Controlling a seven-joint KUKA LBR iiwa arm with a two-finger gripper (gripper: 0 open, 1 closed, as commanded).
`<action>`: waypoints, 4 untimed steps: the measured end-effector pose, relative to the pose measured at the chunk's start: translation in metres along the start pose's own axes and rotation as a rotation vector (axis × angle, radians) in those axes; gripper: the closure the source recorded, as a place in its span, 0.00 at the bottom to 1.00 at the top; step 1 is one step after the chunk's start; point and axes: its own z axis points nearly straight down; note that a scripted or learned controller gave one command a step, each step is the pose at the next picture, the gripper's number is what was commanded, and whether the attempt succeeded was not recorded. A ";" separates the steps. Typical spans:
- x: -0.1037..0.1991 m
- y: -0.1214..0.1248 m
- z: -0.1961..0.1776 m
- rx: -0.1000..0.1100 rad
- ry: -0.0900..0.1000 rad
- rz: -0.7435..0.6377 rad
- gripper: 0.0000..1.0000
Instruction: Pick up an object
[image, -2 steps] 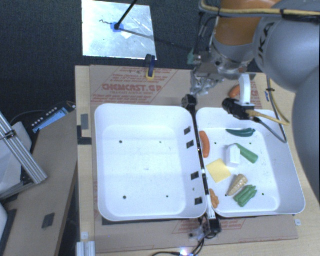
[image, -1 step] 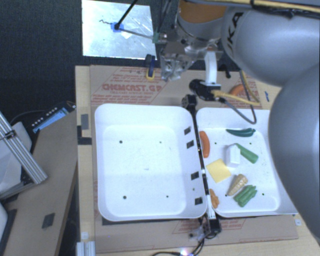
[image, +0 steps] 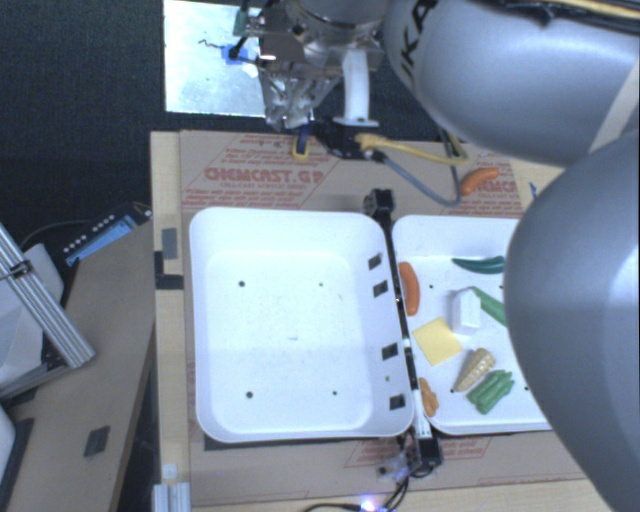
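My gripper (image: 291, 112) hangs high beyond the far edge of the left bin (image: 290, 330), over the cardboard. Its tips are blurred against the background. A small yellow piece (image: 300, 149) shows just below it; I cannot tell whether it is held. The right bin (image: 437, 270) holds several toy foods: an orange carrot (image: 408, 287), a dark green pod (image: 480, 264), a white block (image: 465, 309), a yellow cheese slice (image: 438, 341), a corn cob (image: 474, 369), a green vegetable (image: 490, 391) and a small orange piece (image: 428, 398). The arm's bulk hides the right bin's right part.
An orange toy (image: 480, 180) lies on the cardboard behind the right bin, next to yellow and grey cables (image: 410, 152). Black clips (image: 380, 203) join the bins along their shared wall. An aluminium frame (image: 40, 310) stands at the left of the bench.
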 end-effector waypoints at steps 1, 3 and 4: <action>-0.006 -0.022 -0.027 0.005 -0.004 0.007 1.00; -0.004 -0.127 -0.114 0.004 -0.002 0.005 1.00; -0.080 -0.183 -0.112 0.008 -0.005 0.016 1.00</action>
